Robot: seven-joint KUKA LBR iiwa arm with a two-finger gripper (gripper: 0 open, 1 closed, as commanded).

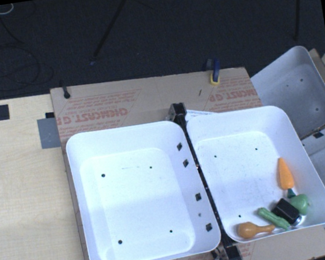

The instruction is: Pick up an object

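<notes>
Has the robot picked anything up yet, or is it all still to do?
Nothing looks picked up yet. The orange carrot-shaped toy, the green toy, the black block and the orange gourd-shaped toy all lie in the right bin. The whole pick is left.

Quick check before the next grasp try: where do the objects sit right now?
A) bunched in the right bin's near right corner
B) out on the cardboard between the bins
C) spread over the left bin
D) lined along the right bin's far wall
A: the orange carrot-shaped piece, black block, green toy and orange gourd-shaped toy all crowd the right bin's near right corner.
</notes>
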